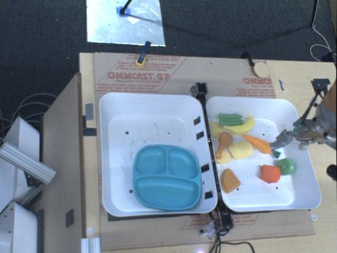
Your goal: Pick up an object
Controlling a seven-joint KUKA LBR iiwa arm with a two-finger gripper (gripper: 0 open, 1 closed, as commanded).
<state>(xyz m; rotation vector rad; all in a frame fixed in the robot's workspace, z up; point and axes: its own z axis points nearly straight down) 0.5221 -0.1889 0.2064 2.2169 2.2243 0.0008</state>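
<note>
Nearest to us, the blue divided plate (167, 176) lies flat in the left bin (113, 141), toward its front right corner. We see the right bin (303, 194) holding a scatter of toy food: a ridged tan piece (230, 180) near the front, a red pepper (270, 173) touching a green round piece (287, 166) beside it, a pale yellow lump (241, 151) touching a brown drumstick (224, 142), an orange carrot (257, 143) lying at a slant, and farther back a banana (243, 126) with green beans (230, 119) resting against it.

We find the gripper (281, 139) low over the right side of this bin, reaching in from the right, its tip just beside the carrot's thick end and just above the green round piece. We cannot tell whether the fingers are spread or pressed together, and nothing shows between them.

Both bins sit side by side on the table (63, 141), over a brown printed cardboard sheet (139, 75).
</note>
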